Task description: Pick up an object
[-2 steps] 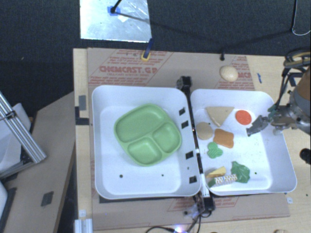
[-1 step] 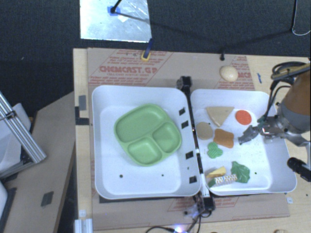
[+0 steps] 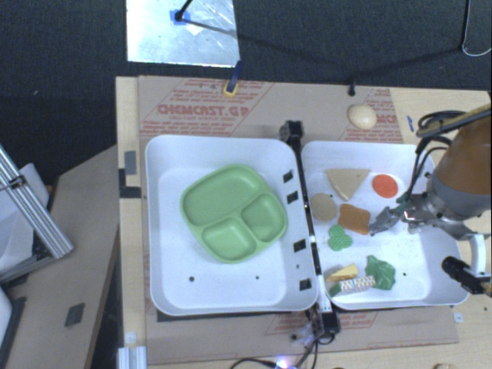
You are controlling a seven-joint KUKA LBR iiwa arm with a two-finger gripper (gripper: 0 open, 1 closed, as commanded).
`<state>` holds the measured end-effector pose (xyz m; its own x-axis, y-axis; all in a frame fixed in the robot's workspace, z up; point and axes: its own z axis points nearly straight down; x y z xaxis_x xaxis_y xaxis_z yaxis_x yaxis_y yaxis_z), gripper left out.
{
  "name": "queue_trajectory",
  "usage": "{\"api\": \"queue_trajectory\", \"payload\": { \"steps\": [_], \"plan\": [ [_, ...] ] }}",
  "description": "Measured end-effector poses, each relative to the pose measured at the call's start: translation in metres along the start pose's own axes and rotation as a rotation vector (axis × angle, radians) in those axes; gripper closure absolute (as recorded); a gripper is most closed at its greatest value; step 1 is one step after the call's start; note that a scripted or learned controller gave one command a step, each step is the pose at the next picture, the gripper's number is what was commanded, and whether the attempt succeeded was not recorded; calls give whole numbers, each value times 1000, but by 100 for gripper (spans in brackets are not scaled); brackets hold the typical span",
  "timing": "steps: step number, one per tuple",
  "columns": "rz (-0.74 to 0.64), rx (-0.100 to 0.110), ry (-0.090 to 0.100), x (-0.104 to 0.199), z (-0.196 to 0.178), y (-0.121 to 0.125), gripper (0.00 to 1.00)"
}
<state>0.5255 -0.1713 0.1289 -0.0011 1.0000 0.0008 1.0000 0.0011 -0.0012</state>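
I take the nearest candidate to be the brown, bread-like piece in the right bin, lying between a tan round piece and the jaws' tips. The gripper hangs just beside its right edge, low over the bin floor; nothing sits between the jaws, and I cannot tell how wide they stand. Around it I see a pale wedge, an orange-red disc, 2 green leafy pieces and a yellow block by a striped one. The left bin carries a green 3-compartment plate. Both bins rest on a printed cardboard sheet covering the surface, where a beige egg-shaped object lies behind the right bin. Beyond is dark carpet with a shiny foil square.
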Motion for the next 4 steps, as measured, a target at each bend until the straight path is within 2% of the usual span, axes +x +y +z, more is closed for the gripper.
{"api": "queue_trajectory", "payload": {
  "steps": [1, 2, 3, 4],
  "plan": [
    [0, -2, -1, 0, 45, 1, 0],
    [0, -4, -1, 0, 34, 1, 100],
    [-3, -3, -1, -2, -8, 1, 100],
    [-4, -7, -2, 7, -66, 5, 100]
  ]
}}
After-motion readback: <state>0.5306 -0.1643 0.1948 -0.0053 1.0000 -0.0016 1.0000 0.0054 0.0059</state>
